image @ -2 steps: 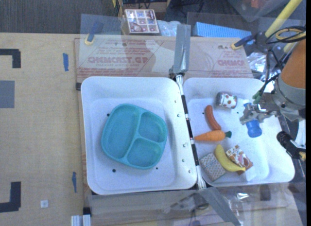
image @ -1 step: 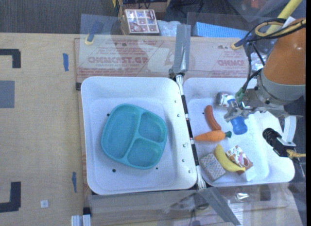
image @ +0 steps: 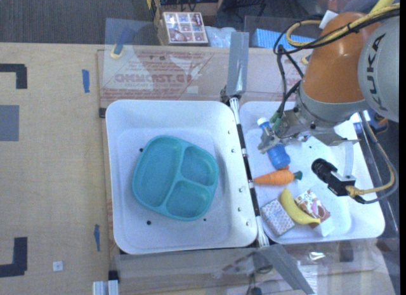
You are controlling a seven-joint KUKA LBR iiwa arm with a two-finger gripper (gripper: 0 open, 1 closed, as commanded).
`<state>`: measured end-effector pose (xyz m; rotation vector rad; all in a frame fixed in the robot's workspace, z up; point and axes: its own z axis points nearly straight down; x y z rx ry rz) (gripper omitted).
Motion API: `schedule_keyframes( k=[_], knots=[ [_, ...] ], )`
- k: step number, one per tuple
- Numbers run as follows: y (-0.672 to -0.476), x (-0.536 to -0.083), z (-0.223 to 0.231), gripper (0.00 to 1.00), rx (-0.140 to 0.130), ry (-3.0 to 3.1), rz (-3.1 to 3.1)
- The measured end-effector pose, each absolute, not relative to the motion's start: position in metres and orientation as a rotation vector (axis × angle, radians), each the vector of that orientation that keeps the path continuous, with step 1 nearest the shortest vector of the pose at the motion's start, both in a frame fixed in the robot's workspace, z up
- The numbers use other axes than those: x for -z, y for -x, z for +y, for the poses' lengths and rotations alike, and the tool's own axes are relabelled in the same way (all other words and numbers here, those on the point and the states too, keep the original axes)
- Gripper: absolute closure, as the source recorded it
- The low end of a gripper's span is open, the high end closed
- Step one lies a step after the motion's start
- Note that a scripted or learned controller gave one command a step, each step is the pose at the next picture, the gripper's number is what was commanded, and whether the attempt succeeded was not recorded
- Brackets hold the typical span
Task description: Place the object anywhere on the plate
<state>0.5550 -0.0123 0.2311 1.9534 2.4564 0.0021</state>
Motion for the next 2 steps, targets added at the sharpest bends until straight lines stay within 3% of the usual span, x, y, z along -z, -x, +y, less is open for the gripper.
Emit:
schedule_keyframes(
  k=[1, 2],
  knots=[
    [-0.576, -0.185, 0.072, 1.0, 0.001, -1.57, 2.723],
    [-0.565, -0.136, 0.112, 1.0, 0.001, -1.305, 2.859]
  ],
)
